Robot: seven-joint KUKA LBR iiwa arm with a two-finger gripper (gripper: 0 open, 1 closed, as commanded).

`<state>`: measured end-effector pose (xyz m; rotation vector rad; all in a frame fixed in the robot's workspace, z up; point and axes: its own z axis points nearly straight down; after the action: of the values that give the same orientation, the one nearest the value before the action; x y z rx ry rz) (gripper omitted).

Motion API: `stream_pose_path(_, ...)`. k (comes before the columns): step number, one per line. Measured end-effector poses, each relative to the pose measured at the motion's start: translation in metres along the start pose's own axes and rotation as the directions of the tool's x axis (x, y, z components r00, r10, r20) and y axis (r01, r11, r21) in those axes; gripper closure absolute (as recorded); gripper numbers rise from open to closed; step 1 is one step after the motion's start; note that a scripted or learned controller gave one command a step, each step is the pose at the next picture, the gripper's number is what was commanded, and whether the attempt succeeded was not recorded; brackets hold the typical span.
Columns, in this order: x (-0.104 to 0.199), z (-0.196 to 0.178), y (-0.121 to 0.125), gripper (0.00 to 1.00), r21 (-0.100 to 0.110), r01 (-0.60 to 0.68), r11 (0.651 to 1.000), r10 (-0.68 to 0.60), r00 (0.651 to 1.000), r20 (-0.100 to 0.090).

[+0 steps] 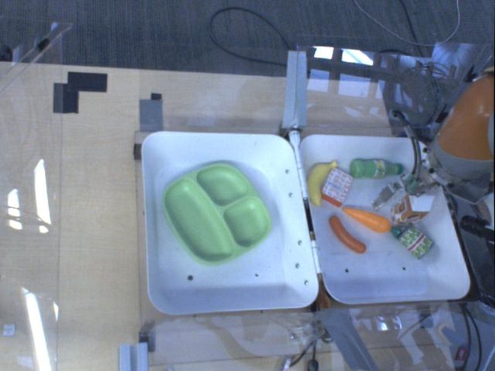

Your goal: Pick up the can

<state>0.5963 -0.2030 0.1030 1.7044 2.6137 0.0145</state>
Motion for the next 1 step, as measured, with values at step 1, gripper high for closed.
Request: stream_pose_path(1,-0.0005,-0.0129,0.0039,1.0,-0.008,0.002,1.0,-0.002,1.0,0.006)
